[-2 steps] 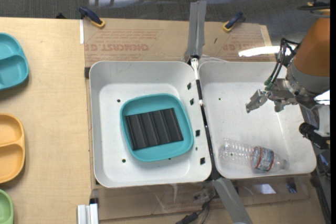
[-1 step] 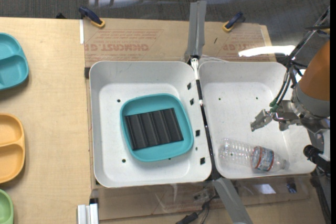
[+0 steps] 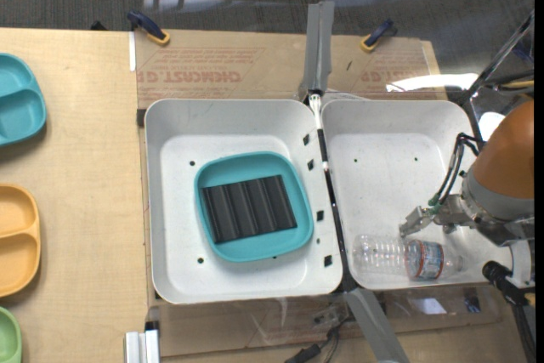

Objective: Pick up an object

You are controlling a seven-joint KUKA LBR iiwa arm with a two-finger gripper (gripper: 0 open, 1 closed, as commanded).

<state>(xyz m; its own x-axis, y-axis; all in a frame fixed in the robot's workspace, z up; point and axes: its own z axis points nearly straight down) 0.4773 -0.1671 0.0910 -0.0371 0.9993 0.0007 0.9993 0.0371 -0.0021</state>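
Observation:
A clear plastic bottle (image 3: pixel 399 258) with a red and blue label lies on its side near the front wall of the right bin (image 3: pixel 382 132). My gripper (image 3: pixel 416 223) hangs in that bin just behind and above the bottle's labelled end, reaching in from the right under the orange wrist band (image 3: pixel 510 157). Nothing is seen in the gripper. In the left bin (image 3: pixel 170 183) sits a teal square tray (image 3: pixel 252 206) with a dark ribbed insert.
Left of the bins on the wooden bench lie a teal divided plate (image 3: pixel 19 110), an orange one (image 3: pixel 17 238) and a green edge (image 3: pixel 7 336). Cardboard with two clamps (image 3: pixel 150 28) lies behind the bins. A grey divider (image 3: pixel 319 55) runs between them.

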